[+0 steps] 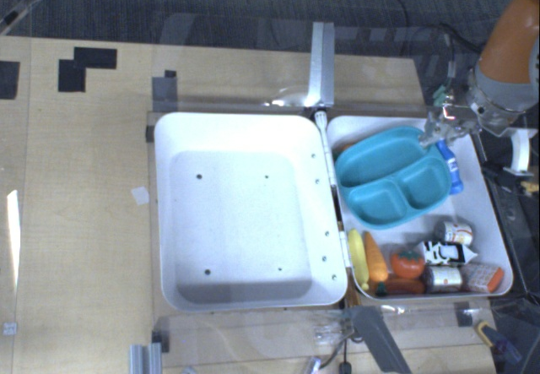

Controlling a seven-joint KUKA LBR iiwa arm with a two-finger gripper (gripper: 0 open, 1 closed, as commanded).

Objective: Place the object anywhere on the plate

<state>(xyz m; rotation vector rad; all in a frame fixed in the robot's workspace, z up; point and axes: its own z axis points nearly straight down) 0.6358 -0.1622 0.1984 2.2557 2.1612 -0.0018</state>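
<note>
A light blue divided plate (392,178) lies tilted in the upper half of the right bin (498,233). My gripper (437,129) hangs over the plate's far right rim, below the grey wrist and its orange band (513,39). A small blue object with a white label (453,171) rests against the plate's right edge, just below the gripper. I cannot make out whether the gripper touches it.
Along the right bin's front edge lie a yellow banana (359,252), a carrot (376,257), a tomato (408,263), a black-and-white piece (443,253), a small jar (458,234) and other small items. The left bin (236,203) sits beside it. A metal post (321,64) stands behind the bins.
</note>
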